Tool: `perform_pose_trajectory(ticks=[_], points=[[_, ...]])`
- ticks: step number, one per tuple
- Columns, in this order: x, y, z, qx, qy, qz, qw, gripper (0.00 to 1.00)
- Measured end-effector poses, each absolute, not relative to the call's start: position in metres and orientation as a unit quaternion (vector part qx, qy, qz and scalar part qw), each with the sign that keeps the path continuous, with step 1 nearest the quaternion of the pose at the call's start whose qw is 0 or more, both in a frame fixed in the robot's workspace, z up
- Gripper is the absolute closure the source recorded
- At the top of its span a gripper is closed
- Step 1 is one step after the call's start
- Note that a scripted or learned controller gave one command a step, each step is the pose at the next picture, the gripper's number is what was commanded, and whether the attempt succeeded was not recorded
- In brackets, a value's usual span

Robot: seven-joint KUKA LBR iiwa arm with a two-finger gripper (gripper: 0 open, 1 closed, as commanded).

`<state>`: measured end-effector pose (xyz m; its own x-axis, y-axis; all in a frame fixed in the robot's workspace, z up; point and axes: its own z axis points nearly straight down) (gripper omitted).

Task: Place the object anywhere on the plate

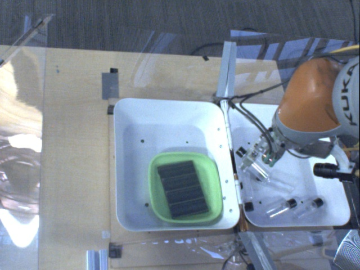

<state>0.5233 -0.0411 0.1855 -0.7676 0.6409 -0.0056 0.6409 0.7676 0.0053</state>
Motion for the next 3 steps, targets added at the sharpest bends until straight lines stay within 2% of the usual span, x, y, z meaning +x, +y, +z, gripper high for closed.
perform_pose_trajectory(ticks=[1,2,3], points=[[0.536,-0.022,0.208,0.313,0.950,0.0019,0.004,1.00],[0.524,0.042,0.203,0.194,0.981,0.0018,0.004,1.00],[0.524,0.042,0.203,0.194,0.981,0.0019,0.004,0.00]])
